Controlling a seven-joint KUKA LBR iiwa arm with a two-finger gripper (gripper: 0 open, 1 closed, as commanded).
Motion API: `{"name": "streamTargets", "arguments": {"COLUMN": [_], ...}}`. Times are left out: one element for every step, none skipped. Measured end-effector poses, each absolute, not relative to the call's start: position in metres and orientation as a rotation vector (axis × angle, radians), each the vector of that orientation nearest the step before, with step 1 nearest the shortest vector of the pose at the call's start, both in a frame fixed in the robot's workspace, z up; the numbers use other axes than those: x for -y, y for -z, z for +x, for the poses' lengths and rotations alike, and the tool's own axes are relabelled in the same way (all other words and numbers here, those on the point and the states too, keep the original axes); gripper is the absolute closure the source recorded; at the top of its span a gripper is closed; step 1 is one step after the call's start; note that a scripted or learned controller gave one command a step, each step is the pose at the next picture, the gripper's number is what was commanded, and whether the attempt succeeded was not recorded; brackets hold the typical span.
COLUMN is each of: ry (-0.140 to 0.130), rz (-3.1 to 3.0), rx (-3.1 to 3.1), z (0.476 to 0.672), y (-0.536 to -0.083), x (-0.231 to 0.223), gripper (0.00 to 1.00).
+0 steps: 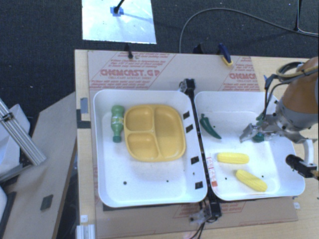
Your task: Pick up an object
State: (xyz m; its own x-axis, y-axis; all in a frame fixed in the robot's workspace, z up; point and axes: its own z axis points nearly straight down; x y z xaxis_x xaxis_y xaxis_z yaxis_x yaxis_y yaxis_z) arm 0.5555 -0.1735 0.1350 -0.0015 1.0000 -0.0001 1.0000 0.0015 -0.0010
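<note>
The counter point(149, 66) carries two shallow white bins side by side, meeting at a dark centre seam. The arm enters from the right, its orange band point(304, 91) visible above the wrist, and reaches down into the right bin point(234, 106).

The end effector point(255, 133) sits low over the upper middle of the right bin, close to the bin floor. Something small and dark green shows right at its tip, but the view is too small and blurred there to tell what it is or whether it is gripped. I cannot tell how wide the end effector stands.

Right bin contents: a dark green pepper point(209, 127) lies near the left wall, well apart from the end effector. A yellow corn cob point(233, 158) lies roughly level, below and left of the end effector. A second corn cob point(250, 180) lies tilted near the front wall, just beside the first but not touching it.

Left bin point(107, 183) contents: a yellow divided plate point(153, 132) with three compartments, roughly central. A green bottle point(117, 123) lies just beside the plate's left edge.

A square reflective sheet point(118, 15) lies on the dark floor beyond the counter.
</note>
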Motion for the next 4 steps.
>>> {"name": "streamTargets", "arguments": {"ry": [-0.001, 0.003, 0.005, 0.004], "rz": [-2.219, -2.223, -2.219, -2.219], "rx": [2.221, 2.226, 2.230, 2.231], "z": [0.556, 0.557, 0.557, 0.558], "y": [-0.083, -0.097, -0.148, -0.201], "x": [0.173, 0.174, 0.164, 0.164], "gripper": [0.00, 1.00, 1.00, 1.00]}}
